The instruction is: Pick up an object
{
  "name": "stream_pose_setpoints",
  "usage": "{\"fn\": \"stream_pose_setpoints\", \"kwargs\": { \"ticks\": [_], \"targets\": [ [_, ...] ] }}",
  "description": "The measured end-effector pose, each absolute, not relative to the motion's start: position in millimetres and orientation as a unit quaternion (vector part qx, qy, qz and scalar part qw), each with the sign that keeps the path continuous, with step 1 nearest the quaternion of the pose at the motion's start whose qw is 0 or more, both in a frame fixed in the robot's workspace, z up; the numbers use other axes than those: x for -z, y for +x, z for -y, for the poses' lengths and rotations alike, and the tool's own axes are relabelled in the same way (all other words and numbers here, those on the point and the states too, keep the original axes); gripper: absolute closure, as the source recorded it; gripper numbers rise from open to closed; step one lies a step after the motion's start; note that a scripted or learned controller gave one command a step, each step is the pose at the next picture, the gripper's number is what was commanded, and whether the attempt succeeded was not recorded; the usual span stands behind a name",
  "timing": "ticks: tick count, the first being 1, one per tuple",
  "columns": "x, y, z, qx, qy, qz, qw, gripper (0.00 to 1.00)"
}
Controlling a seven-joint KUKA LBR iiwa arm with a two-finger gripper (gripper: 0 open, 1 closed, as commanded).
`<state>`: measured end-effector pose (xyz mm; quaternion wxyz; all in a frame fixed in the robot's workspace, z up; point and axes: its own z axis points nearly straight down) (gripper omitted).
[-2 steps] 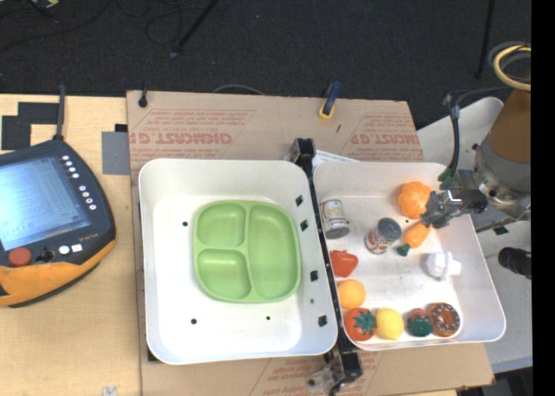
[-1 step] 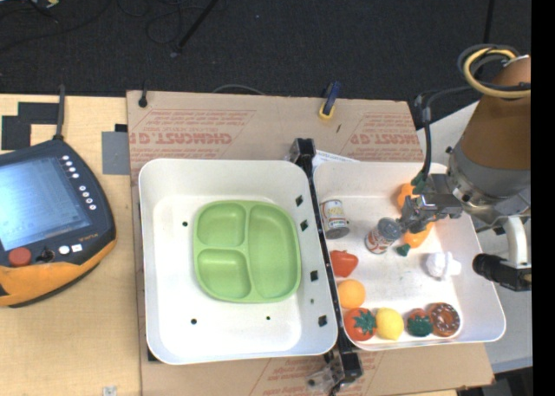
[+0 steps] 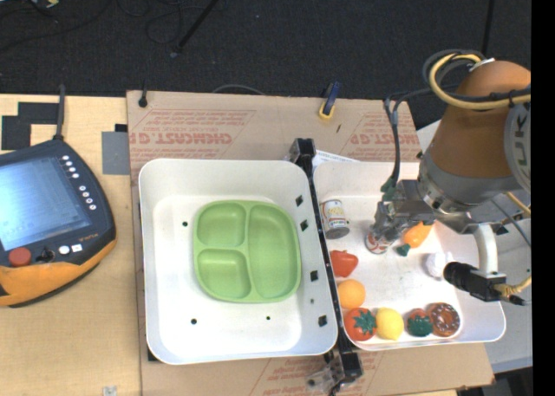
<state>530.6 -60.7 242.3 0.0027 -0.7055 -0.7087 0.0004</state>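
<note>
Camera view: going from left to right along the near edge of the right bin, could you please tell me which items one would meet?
Strawberry → lemon → a red-and-green piece → donut.

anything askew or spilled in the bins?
Nothing spilled. The small can lies on its side near the right bin's left wall. The green tray sits flat in the left bin. The toy food is bunched along the right bin's near edge.

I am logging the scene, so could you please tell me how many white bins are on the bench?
2: the left bin holds a green tray; the right bin holds toy food.
</note>
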Motion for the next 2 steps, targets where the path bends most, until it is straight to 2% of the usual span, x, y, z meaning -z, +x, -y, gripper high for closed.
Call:
{"fn": "stream_pose_setpoints", "kwargs": {
  "ticks": [1,2],
  "targets": [
    [-227,521.3,1,-0.0011,-0.706,0.709,0.003,1.00],
    [-232,517.0,-24,-0.0009,-0.706,0.708,0.002,1.00]
  ]
}}
